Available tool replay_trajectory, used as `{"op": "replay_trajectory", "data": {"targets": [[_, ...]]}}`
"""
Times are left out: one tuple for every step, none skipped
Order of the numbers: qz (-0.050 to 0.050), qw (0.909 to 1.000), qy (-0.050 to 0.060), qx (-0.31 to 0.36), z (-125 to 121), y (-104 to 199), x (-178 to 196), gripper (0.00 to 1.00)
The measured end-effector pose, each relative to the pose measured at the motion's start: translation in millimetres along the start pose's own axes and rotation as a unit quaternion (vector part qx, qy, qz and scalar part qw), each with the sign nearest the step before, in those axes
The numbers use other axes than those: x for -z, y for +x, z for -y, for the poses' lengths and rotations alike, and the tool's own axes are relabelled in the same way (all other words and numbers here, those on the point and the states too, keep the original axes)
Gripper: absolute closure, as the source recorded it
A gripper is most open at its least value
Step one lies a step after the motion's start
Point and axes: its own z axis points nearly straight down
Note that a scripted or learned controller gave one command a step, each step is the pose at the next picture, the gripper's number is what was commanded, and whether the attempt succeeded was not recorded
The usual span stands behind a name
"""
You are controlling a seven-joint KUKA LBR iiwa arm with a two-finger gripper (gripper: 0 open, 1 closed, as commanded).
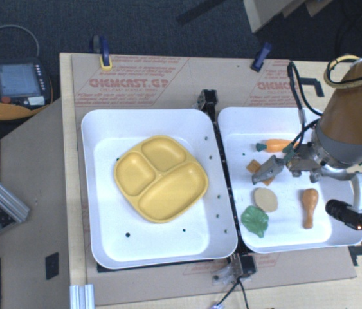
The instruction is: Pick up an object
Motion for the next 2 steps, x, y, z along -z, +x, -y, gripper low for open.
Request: {"op": "replay_trajectory", "data": {"targets": [[0.001,1.0,-0.007,0.001,-3,0,6,0.0],[0.0,1.0,-0.005,0.001,-3,-6,-37,0.0]]}}
